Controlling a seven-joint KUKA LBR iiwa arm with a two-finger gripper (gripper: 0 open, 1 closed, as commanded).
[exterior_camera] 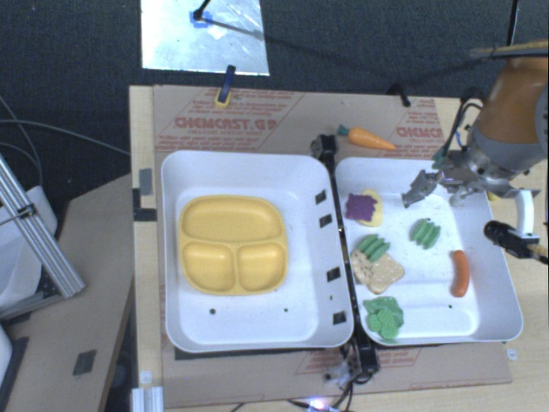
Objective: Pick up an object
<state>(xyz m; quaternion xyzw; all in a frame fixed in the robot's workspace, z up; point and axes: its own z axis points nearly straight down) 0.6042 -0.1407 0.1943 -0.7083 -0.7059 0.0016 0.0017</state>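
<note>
My gripper [439, 192] hovers over the back of the right bin [493, 316], open, with nothing between its fingers. Below it lie small green bean pods [425, 232]. To its left is a purple-and-yellow food piece [364, 207]. An orange sausage [461, 273] lies near the bin's right side. A green pod piece [371, 246] rests against a tan cracker [382, 272] at the bin's left, and a green pea cluster [383, 316] sits at the front left.
The left bin [206, 333] holds a yellow three-compartment plate [232, 243]. A toy carrot [367, 138] lies on the cardboard behind the bins. A blue-and-yellow tool [226, 86] rests at the cardboard's back edge.
</note>
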